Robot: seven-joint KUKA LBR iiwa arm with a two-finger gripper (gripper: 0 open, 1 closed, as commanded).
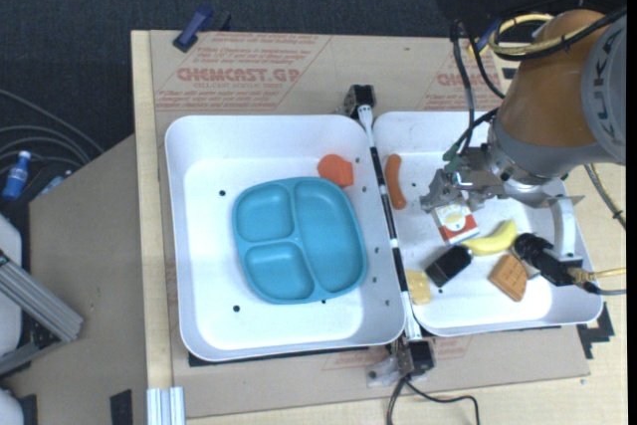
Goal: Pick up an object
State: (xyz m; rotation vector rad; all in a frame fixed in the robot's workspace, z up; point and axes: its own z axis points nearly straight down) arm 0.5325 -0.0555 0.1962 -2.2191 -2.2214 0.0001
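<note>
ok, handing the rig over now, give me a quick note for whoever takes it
Hand: low over the right bin, above the small red-and-white carton; finger state can't be read, no grasp confirmed.
Right bin also has the banana, black block, brown cracker piece, hot dog.
Left bin: blue divided plate, orange piece.
Done: nothing seen lifted. Left: grasp and raise one object.

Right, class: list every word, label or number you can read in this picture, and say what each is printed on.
"CHEMCAST G P" in red, printed on the brown protective sheet under the bins, left side.
The same red print repeats on the sheet's right side, cut off by the arm: not readable.
Grey letters on the arm's shell at the right edge: partial, not readable.
Small red and white carton: print too small.
</note>
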